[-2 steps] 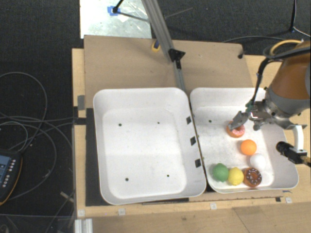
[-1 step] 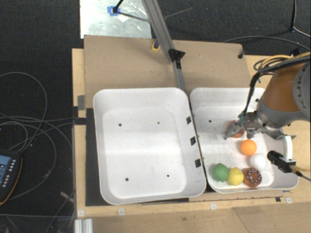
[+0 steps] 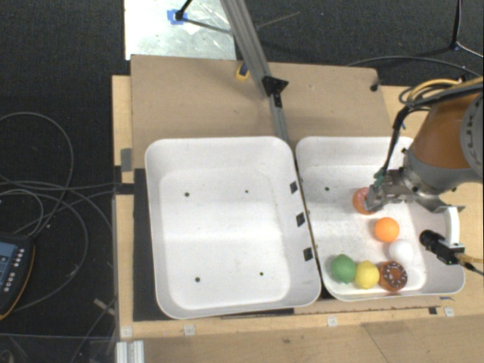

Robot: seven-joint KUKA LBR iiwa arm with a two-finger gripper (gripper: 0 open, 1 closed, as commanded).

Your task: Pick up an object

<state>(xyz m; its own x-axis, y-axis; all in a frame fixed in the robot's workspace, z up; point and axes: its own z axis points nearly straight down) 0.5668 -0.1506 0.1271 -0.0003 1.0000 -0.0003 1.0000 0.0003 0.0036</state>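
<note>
In the right bin [image 3: 325, 172], toward its far right part, the end effector [image 3: 376, 195] hangs low over a reddish-orange ball [image 3: 363, 201] and touches or nearly touches it from the right. Whether the end effector is open or closed cannot be told from this angle, as the wrist hides its tips, and the ball does not visibly sit between them. The arm [image 3: 446, 146], grey with its orange band, comes in from the right edge above the bin's rim.

Nearer the front of the same bin lie five other things. An orange ball [image 3: 386, 229] sits just in front of the reddish one, a white egg-like object [image 3: 401, 250] lies beside it, and along the front wall stand a green ball [image 3: 343, 268], a yellow ball [image 3: 367, 274] touching it, and a brown doughnut [image 3: 392, 276] with sprinkles.

The left bin [image 3: 227, 225] sits side by side with the right one on the brown surface [image 3: 197, 100]. A grey pole [image 3: 249, 36] slants across the surface behind the bins.
</note>
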